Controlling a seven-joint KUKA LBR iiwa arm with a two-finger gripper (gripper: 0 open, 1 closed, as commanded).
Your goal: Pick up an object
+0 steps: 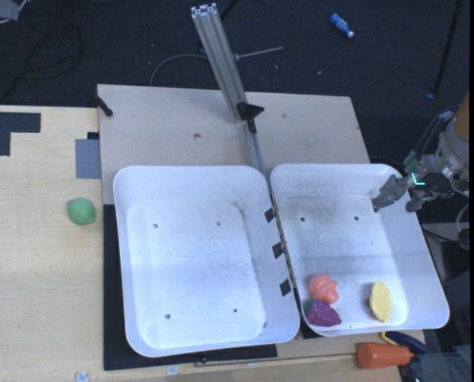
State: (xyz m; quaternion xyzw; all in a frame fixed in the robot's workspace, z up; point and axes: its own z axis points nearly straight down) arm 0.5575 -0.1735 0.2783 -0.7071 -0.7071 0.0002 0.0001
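Camera view: grey two-finger gripper point(398, 195), fingers spread and holding nothing, hovers over right shallow white bin's point(356, 183) far edge; yellow lemon-shaped toy point(380, 302) lies near front.

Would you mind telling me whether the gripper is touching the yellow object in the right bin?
Apart. The camera view shows the gripper over the bin's upper right edge, with bare white floor between it and the yellow object near the lower edge.

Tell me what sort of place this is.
Probably a robotics lab test bench: two shallow white plastic bins side by side, a grey two-finger gripper reaching in, and loose cables on dark carpet.
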